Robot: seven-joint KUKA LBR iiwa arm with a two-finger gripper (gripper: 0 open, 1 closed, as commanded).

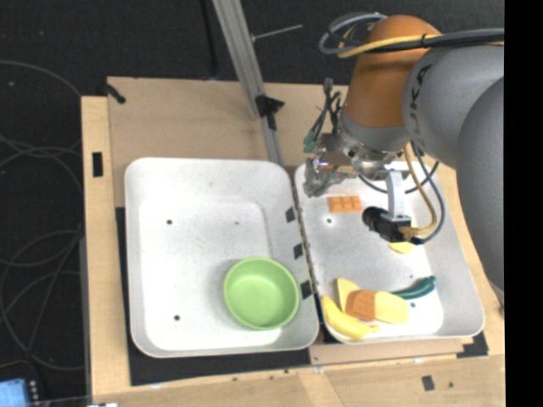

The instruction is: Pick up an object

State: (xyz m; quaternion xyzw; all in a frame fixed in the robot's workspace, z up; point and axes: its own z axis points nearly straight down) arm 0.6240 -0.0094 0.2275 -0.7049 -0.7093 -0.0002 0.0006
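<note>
My end effector (pixel 327 172) hangs low over the right bin's (pixel 458 299) far left corner, just beside the divider; whether it is parted or closed I cannot tell. Nearer in that bin lie an orange waffle (pixel 344 203), a banana (pixel 346 322), a brown block (pixel 361 305) and a green tool (pixel 417 289). The left bin (pixel 170 193) holds a green bowl (pixel 261 292)

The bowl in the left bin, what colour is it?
Light green; the bowl shows clearly in the camera view.

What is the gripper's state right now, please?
Grey arm's two-finger gripper: cannot be told; it sits over the right white bin's far-left corner.
</note>
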